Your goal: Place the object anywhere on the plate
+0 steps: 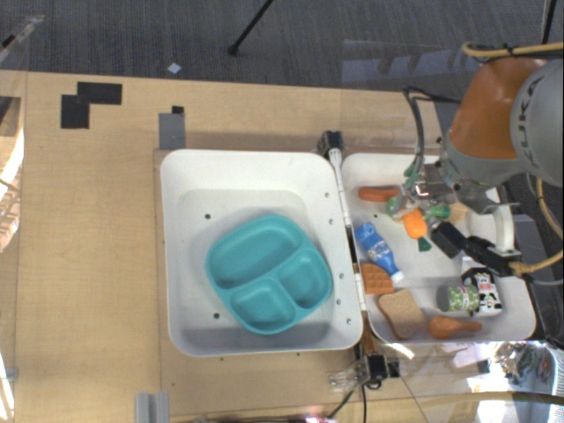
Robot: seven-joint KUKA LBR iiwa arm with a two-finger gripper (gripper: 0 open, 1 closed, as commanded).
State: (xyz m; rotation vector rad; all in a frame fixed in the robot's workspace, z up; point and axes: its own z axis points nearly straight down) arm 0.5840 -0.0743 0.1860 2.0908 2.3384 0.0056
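Observation:
A teal plate with three compartments lies in the left bin, with nothing on it. My gripper hangs over the upper part of the right bin, coming in from the right. Just below it lies a small orange carrot with a green end. I cannot tell whether the gripper touches the carrot. A red-orange sausage lies just left of the gripper.
The right bin also holds a blue bottle, a waffle piece, a bread slice, an orange food piece, a green can and a cow-patterned carton. A ridge separates the bins.

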